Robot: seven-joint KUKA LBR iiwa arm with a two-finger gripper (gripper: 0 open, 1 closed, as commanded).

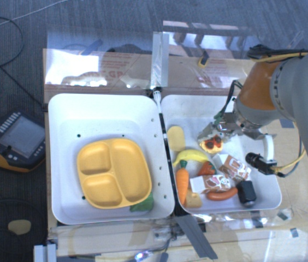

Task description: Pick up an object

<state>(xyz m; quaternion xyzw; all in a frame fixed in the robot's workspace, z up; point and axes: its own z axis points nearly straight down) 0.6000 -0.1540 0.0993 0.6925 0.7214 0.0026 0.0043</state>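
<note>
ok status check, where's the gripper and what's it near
Gripper low in right bin, fingers unclear. Right over small red-topped toy, grasp not confirmed. Banana, carrot, sausage crowd close below. Yellow tray in left bin.

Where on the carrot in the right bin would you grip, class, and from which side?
Probably the carrot's thick orange middle, from straight above, fingers closing across its width. It lies flat and lengthwise along the bin's left wall, with the banana crowding its leafy end.
</note>
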